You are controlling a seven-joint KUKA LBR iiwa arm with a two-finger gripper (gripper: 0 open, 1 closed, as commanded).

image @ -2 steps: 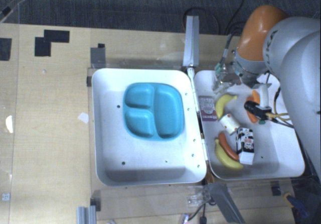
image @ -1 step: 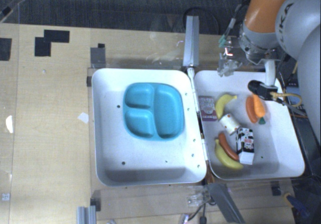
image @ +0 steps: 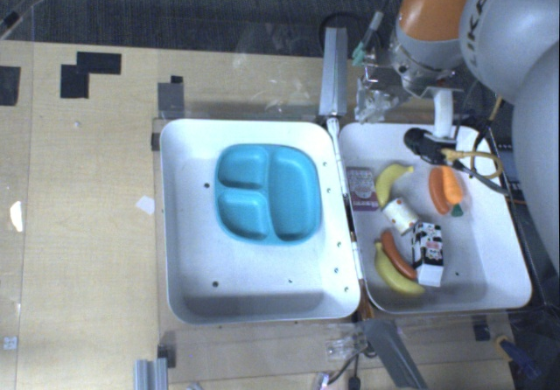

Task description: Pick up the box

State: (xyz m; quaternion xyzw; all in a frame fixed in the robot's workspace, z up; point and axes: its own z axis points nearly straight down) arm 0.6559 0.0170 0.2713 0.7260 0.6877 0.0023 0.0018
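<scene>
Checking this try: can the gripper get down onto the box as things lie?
Probably yes. The box lies uncovered in the right bin, though a hotdog and a banana crowd its left side.

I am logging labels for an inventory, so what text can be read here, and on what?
"KUKA", partly cut off, on the grey arm.
Print on the box: too small to read.
Print on the purple packet: blurred, unreadable.

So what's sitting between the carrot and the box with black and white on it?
In the camera view, a small white bottle lies a little left of the gap between the carrot and the box. The rest is bare floor of the right bin.
</scene>
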